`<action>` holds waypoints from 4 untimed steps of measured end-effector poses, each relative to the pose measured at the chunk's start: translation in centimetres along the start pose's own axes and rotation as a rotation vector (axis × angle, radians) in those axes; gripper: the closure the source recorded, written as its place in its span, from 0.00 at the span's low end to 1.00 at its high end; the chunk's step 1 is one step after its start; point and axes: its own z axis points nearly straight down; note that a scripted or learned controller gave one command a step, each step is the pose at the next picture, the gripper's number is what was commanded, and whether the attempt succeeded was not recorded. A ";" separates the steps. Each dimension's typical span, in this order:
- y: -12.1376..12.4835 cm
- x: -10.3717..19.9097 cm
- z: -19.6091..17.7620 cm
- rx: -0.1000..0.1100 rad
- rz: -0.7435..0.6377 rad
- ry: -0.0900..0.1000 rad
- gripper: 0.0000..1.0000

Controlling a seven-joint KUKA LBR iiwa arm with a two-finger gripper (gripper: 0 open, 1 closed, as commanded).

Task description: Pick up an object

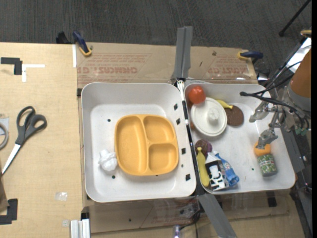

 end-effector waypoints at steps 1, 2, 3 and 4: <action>0.2 -1.1 4.8 0.000 -0.075 -0.001 0.00; 0.2 -1.7 4.7 0.002 -0.088 -0.005 0.00; 0.2 -1.3 4.8 0.001 -0.092 -0.002 0.00; 0.3 -2.0 4.6 0.001 -0.108 -0.005 0.00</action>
